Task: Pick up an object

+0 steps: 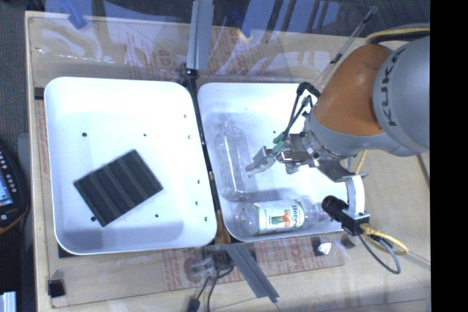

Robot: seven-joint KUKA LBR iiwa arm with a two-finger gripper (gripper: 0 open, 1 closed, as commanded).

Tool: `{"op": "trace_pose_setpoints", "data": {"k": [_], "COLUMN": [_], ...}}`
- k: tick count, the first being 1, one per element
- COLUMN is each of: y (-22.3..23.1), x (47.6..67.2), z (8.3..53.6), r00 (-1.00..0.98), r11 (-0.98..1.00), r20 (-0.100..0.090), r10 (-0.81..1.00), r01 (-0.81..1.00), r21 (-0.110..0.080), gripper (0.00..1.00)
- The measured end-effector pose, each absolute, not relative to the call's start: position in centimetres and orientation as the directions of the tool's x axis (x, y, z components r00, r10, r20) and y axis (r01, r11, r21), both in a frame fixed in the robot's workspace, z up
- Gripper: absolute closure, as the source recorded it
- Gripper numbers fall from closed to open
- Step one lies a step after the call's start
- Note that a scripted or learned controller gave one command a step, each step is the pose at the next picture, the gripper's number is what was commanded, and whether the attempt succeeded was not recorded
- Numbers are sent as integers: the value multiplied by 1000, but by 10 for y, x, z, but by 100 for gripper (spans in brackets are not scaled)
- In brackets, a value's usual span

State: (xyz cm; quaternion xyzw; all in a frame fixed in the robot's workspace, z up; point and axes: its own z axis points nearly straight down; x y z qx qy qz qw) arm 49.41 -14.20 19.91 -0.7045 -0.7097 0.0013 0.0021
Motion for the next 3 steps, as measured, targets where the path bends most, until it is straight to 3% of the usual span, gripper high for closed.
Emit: {"op": "trace_pose_setpoints", "data": {"k": [1, 2, 3], "y": [-134, -124, -123], "x": [478, 585, 584], "z": [92, 86, 94], "r00": [-13, 14, 10], "r11": [13, -14, -10], "r20": [1, 4, 6], "r10": [1000, 1000, 1000], "r01": [1000, 1000, 999], "r21": [-1, -27, -32], "gripper": [0, 0, 100]}}
